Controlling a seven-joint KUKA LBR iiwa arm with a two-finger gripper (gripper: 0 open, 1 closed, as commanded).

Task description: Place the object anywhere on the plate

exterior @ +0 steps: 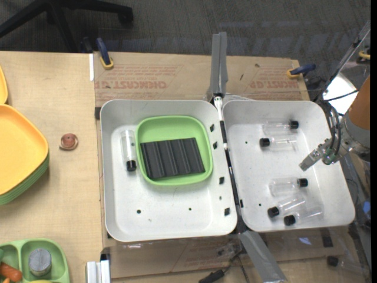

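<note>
Two white bins are sitting side by side on the tabletop (65, 87). In the left bin (118, 217), a green plate (200, 128) is lying flat, and a dark ridged mat (174, 158) is resting on top of it. A clear tube with a black cap (128, 149) is lying just beside the plate, on its left side, on the floor of the bin. It is not lying on the plate.

In the right bin (247, 211), five more clear tubes (281, 124) with black caps are lying about. Two are sitting near the top and three near the bottom.

The robot arm is reaching in from the right. Its gripper (318, 156) is hanging over the right side of the right bin, between the upper tubes and the lower ones. I cannot tell if the jaws are apart or together, because they are looking too small and blurry. Nothing is showing between them.

On the far left of the tabletop, yellow plates (20, 152) are sitting in a stack, and a small round brown thing (69, 140) is lying near them.
</note>
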